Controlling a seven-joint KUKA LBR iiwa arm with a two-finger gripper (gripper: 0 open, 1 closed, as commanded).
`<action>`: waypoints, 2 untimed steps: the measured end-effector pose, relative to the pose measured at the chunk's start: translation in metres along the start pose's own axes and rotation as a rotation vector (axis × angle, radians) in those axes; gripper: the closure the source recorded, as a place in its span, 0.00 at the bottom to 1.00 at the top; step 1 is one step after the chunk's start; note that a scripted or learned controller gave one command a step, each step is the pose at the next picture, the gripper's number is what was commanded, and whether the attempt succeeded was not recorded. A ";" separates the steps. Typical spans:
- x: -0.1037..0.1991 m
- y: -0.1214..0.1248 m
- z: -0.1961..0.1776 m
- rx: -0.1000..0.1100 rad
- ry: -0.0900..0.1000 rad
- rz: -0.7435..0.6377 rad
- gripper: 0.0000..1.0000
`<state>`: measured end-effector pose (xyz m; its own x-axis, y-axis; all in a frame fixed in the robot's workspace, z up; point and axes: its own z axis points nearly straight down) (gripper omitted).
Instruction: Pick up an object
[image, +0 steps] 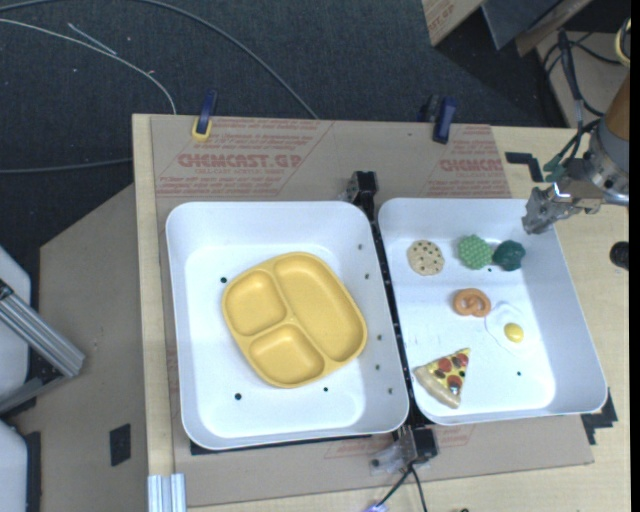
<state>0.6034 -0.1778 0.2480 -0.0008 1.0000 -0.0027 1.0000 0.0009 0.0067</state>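
We see the pincer (540, 212) hovering over the right bin's (570, 330) rim at one o'clock, apparently empty. Nearest lies the dark green toy (509, 255), at its seven o'clock, a likely target.

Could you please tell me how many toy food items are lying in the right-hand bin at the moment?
5: cookie, broccoli, pretzel, fried egg and pizza slice. None looks hidden.

Hand (541, 212) above right bin's (570, 300) corner
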 end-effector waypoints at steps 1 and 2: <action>0.056 -0.012 0.012 0.010 0.005 -0.004 1.00; 0.112 -0.024 0.004 0.008 0.006 -0.005 1.00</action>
<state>0.5794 -0.0657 0.2434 -0.0061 1.0000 0.0031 1.0000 0.0062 -0.0017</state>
